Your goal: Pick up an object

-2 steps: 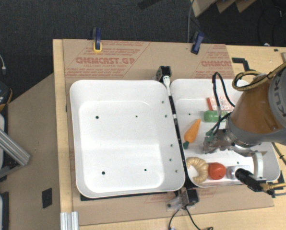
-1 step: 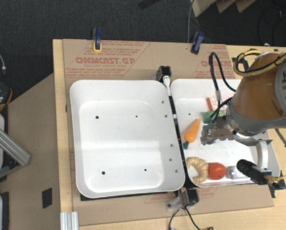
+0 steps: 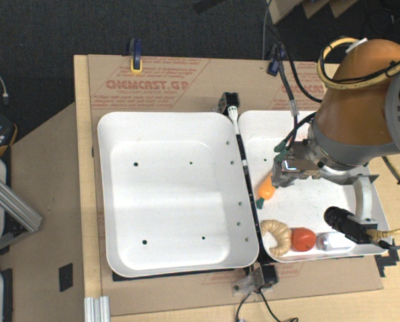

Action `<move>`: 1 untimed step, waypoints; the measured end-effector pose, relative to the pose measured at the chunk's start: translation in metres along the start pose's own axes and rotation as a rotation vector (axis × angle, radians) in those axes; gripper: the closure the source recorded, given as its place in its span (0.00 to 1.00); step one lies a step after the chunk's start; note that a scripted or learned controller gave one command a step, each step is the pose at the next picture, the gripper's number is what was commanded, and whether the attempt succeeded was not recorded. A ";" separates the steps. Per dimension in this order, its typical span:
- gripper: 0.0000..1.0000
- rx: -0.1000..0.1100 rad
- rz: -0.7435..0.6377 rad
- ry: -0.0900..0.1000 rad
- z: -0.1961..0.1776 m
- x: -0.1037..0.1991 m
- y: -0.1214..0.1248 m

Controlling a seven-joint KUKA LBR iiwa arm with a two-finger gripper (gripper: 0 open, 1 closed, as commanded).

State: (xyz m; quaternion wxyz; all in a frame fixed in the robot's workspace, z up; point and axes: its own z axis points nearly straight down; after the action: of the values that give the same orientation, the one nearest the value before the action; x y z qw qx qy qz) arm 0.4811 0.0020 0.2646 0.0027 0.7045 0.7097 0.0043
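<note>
The gripper (image 3: 281,172) hangs over the right bin (image 3: 309,204), its tip at a small smooth orange piece (image 3: 266,192) by the left wall (open or closed, I cannot tell). A curved beige pastry (image 3: 276,235) touches a glossy red ball (image 3: 303,239).

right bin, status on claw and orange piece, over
Claw right over orange piece, at left wall of right bin; no hold confirmed. Tan roll and red ball nearer the front, apart from it.
</note>
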 end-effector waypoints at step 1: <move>1.00 -0.008 0.008 -0.005 -0.124 -0.029 0.031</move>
State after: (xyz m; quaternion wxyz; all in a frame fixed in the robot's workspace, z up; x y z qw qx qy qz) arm 0.5112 -0.0271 0.3893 0.0069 0.7073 0.7069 0.0054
